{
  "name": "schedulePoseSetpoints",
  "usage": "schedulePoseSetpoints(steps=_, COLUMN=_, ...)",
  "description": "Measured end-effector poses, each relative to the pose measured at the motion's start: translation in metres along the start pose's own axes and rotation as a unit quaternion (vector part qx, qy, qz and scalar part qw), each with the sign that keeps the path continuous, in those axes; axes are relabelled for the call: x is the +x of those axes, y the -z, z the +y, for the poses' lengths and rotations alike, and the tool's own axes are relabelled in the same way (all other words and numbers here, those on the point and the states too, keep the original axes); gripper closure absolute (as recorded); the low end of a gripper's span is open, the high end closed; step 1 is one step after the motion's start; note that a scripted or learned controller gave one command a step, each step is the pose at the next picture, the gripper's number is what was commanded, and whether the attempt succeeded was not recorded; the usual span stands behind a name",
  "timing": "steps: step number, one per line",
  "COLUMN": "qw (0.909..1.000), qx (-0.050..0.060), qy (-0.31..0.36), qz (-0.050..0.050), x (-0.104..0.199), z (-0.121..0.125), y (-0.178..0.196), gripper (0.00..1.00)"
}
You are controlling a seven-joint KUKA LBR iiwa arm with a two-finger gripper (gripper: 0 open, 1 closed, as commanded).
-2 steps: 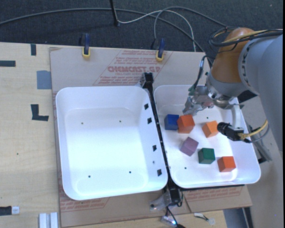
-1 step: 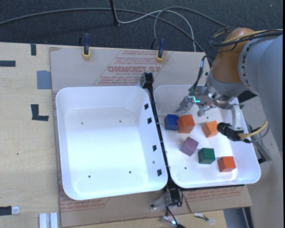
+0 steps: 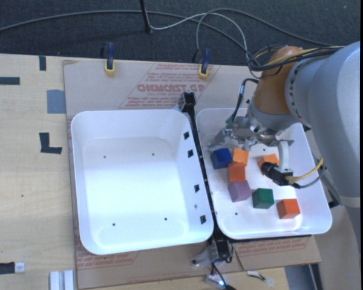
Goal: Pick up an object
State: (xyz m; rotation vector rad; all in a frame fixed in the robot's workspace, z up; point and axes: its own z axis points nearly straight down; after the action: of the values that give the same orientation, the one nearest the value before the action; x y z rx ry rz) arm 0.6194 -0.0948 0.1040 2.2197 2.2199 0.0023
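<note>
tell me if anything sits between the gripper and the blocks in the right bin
Nothing visible does. The gripper hangs right above the blue block and small orange block, at the back of the cluster in the right bin.

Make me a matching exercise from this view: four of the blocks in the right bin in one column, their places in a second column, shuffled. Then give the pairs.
Things:
1. blue block
2. green block
3. purple block
4. orange block by the green one

Places:
A. farthest toward the right bin's near-right corner
B. nearest the divider between the bins, just under the claw
C. directly below the middle orange block
D. between the purple block and the corner orange block

Pairs: 1-B, 2-D, 3-C, 4-A
</note>
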Motion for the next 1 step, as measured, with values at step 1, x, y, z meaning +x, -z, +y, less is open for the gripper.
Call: schedulePoseSetpoints(steps=1, qw=1.0, qx=-0.003, qy=0.0, qz=0.0, x=0.0082, z=-0.0355, y=-0.0112, gripper=0.0)
